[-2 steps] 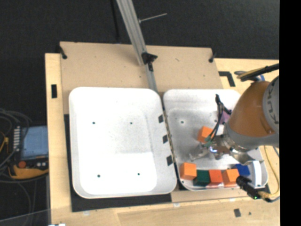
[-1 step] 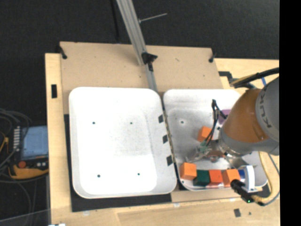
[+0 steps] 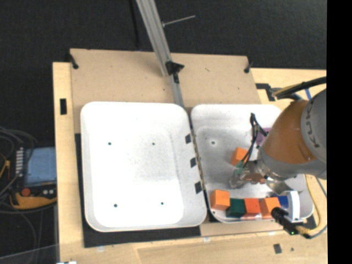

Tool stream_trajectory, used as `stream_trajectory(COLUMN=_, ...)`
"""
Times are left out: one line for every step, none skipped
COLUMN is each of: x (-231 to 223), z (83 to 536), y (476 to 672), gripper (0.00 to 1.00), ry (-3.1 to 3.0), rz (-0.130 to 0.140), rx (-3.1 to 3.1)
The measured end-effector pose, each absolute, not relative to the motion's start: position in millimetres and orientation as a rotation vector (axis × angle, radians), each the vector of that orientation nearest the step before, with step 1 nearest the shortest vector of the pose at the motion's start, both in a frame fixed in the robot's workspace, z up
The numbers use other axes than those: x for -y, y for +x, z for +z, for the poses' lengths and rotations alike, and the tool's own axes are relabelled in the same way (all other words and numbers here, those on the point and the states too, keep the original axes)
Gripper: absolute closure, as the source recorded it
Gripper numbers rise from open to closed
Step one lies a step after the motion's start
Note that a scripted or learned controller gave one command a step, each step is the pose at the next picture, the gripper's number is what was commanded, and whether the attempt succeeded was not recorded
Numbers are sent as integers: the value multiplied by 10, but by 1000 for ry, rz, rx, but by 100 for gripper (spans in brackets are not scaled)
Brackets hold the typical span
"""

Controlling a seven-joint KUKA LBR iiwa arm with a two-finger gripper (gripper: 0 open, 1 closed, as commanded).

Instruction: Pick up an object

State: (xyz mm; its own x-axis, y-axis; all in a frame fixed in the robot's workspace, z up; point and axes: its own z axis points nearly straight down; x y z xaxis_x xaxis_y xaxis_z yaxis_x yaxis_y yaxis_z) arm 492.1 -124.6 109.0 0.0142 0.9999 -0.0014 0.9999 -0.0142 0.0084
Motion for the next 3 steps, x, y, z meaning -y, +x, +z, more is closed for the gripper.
stream_trajectory(x=1206, z=1629, y=5035, gripper=100, ry=2213, rz=7, rx=-2222)
stream_trajectory(x=1145, z=2206, y=5126, gripper=100, ry=2211, rz=7, rx=-2222)
stream_trajectory(x=1149, z=2469, y=5141, gripper=100, ry=2212, rz=5, rx=-2225)
